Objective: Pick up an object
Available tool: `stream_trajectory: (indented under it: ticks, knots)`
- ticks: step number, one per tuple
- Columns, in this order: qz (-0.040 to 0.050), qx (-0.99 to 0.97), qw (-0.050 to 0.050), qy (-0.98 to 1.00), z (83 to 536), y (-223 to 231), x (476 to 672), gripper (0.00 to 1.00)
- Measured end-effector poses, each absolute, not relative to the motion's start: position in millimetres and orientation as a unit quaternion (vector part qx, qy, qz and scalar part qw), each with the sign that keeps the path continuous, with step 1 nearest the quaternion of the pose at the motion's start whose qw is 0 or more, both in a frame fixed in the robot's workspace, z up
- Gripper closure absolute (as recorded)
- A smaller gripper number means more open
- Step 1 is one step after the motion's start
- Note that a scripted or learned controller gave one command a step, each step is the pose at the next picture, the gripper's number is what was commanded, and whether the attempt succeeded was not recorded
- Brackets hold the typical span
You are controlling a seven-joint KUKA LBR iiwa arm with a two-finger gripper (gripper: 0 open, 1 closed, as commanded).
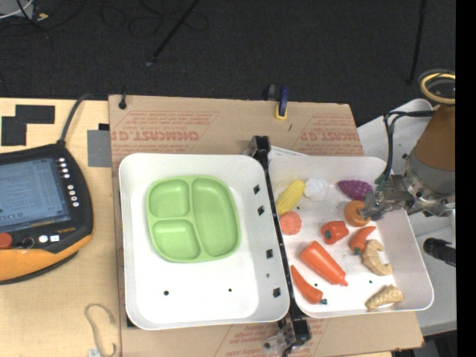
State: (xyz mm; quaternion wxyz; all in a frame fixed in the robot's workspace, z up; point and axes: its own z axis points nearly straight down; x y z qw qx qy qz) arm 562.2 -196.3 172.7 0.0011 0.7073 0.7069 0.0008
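Right bin (413, 238): gripper (372, 208) beside orange toy (355, 213).

A robotics laboratory workstation. A wooden bench carries a cardboard sheet (223, 129) clamped at its far edge, on which two shallow white bins (149, 303) sit side by side, one holding a green divided plate (193, 219) and the other plastic toy foods (323, 262). An orange-and-grey teach pendant (41, 210) with a lit screen lies at the left, loose cables (160, 13) trail across the dark floor behind, and the robot arm (435, 151) enters from the right.
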Motion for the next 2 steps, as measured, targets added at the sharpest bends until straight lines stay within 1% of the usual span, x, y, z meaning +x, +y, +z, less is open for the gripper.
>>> stream_trajectory:
  ticks: [1,2]
  knots:
    - [0.0008,0.707,0.002,0.707,226,-198,562.7,1.00]
    - [0.0002,0.706,-0.002,0.708,236,-147,551.3,1.00]
